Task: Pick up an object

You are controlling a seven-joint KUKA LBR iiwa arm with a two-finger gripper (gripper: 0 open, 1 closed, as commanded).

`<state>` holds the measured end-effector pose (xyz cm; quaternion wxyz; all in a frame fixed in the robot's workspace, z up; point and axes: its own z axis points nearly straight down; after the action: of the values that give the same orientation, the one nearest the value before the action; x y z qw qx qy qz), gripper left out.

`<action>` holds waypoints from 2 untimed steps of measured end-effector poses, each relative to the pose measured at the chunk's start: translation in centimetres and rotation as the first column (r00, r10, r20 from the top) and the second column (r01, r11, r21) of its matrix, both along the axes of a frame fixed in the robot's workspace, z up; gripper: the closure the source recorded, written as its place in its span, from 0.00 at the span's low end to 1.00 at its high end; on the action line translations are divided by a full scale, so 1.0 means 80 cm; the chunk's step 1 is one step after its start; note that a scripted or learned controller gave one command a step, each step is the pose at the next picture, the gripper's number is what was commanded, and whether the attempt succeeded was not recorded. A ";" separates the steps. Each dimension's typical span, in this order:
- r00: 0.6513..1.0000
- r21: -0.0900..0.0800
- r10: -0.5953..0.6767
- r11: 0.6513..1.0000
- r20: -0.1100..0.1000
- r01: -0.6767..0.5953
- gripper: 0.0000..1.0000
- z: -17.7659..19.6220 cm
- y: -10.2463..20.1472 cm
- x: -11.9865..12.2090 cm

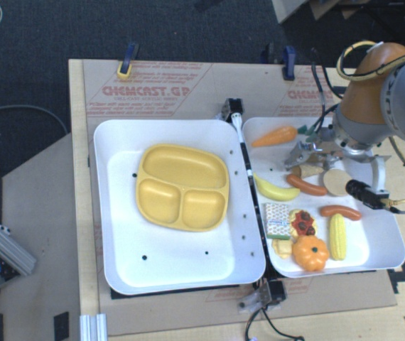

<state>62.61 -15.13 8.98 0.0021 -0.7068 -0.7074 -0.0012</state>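
Observation:
The right bin (387, 251) holds several toy foods: an orange carrot (275, 136) at the back, a yellow banana (275, 189), a reddish sausage (307, 185), a second sausage (341, 212), a corn cob (337, 236), a small pumpkin (310, 253), a pizza slice (303, 223), a waffle-like cracker (277, 219) and a pale round disc (335, 183). My gripper (312, 155) hangs low over the back middle of this bin, just above the first sausage and beside the disc. Its fingertips are hidden among the objects.
The left bin (117, 254) holds a yellow divided plate (182, 187). A black clamp (234, 108) sits at the back between the bins. Blue and yellow clamps (288, 61) pin the cardboard at its back edge. Cables run along the right side.

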 end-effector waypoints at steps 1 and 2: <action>1.000 -0.004 0.000 1.000 0.001 0.000 0.00 -0.006 0.000 0.000; 1.000 -0.005 -0.001 1.000 0.003 0.001 1.00 0.007 0.000 0.001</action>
<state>62.68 -15.11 9.54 -0.0005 -0.7072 -0.7070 -0.0006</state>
